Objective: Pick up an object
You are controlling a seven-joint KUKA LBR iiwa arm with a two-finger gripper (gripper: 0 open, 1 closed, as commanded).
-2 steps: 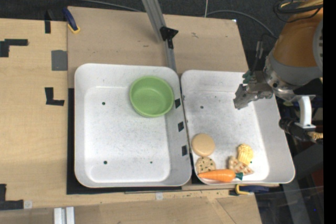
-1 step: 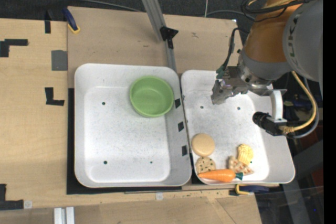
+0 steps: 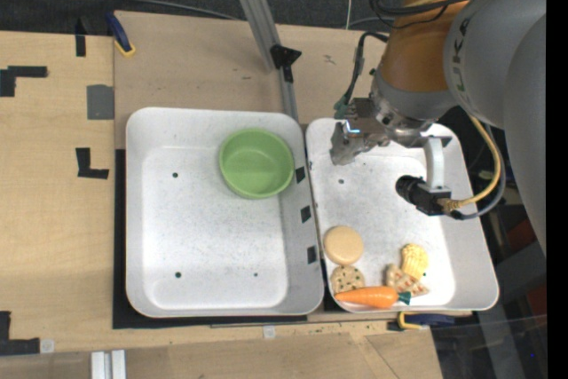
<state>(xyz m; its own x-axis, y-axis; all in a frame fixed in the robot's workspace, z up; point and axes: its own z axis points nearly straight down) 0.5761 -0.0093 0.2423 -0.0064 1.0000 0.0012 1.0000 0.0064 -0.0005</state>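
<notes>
The gripper [image 3: 344, 146] hangs over the far-left corner of the right bin [image 3: 475, 275], close to the wall that it shares with the left bin [image 3: 142, 217]. Its fingers look dark and short from above, and I cannot tell if they are spread or pressed together. Nothing is visible between them, and no object lies right under them; only the bare white floor of the bin is there.

The things to pick up are all at the near end of the right bin, well apart from the gripper. A round tan cookie [image 3: 343, 244] lies nearest to the middle of the bin. Just below it there is a second cookie with dark chips [image 3: 347, 279], and it touches the left end of an orange carrot [image 3: 370, 298] that lies flat along the near wall. To the right, a yellow corn-like piece [image 3: 413, 259] lies above a small tan toy [image 3: 408, 282], which is beside the carrot.

In the left bin a green bowl [image 3: 256, 162] stands upright near the far-right corner, close to the shared wall.

On the grey arm [image 3: 506, 40] part of some letters is visible, but I cannot read them with confidence.

The middle of the right bin is open floor between the gripper and the food pieces. A black cylinder part [image 3: 422, 193] on the wrist hangs over this bin too.
</notes>
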